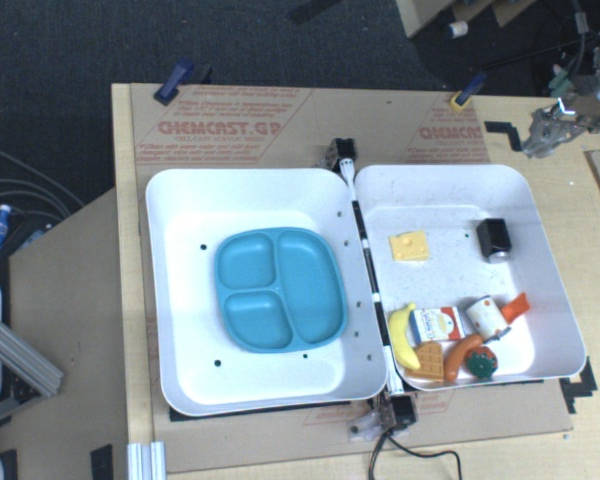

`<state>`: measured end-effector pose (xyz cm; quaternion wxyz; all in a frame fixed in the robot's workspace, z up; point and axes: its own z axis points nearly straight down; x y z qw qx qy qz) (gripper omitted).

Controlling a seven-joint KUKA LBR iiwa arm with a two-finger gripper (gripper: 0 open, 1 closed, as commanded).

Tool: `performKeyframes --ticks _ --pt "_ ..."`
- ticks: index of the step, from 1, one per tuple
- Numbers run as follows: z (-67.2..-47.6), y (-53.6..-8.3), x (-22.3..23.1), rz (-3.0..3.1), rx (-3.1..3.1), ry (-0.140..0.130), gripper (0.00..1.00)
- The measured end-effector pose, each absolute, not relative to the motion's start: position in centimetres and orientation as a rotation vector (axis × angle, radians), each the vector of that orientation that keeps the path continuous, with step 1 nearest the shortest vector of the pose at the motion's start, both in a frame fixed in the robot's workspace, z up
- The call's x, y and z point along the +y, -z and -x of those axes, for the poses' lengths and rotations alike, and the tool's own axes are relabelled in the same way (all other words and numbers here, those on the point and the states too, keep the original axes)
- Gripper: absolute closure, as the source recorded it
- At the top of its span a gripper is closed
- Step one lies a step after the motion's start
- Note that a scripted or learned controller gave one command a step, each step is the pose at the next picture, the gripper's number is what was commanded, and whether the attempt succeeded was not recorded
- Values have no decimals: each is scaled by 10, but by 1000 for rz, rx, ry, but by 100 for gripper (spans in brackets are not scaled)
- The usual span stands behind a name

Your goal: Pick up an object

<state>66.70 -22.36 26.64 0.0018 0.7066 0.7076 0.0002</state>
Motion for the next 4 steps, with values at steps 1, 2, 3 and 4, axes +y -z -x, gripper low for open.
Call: performKeyframes --ticks 1,2,3,4 --pt "-626 -253 -224 -2222 2222 2 100" --pt "-667 -255 -223 -2218 2221 -1 100" --pt "-667 -262 -224 -2217 2220 -2 100" --pt "-630 -250 -224 -2223 2221 2 100"
